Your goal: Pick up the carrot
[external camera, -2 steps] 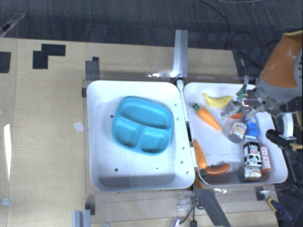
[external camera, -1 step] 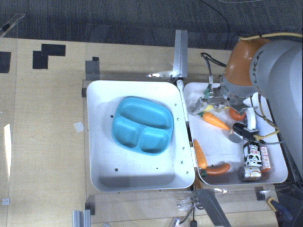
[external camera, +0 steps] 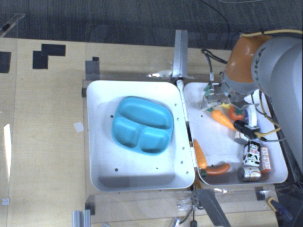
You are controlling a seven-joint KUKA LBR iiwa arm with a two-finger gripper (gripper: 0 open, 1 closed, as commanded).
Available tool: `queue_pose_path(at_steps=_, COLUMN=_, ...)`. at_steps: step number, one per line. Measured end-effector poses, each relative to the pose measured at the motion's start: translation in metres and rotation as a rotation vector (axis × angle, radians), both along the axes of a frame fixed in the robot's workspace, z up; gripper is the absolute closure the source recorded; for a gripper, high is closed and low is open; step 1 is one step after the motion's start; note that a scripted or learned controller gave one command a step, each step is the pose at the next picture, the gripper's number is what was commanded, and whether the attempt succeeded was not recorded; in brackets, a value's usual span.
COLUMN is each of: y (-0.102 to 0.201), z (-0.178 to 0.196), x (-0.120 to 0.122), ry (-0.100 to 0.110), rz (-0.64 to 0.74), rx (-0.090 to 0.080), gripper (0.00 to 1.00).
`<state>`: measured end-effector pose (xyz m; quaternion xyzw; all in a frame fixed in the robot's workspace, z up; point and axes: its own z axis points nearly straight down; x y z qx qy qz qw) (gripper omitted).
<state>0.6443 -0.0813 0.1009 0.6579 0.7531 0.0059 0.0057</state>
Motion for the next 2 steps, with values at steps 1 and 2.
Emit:
queue_pose_path(at_steps=1, y=0.035, z=0.086, x=-0.009, ry=0.008, rz=0.409, rx=-0.006, gripper=1.0)
queue_pose_path(at_steps=2, y=0.118, z=0.153, x=-0.004, ry=0.008, rz=0.357, rx=-0.005, gripper=1.0)
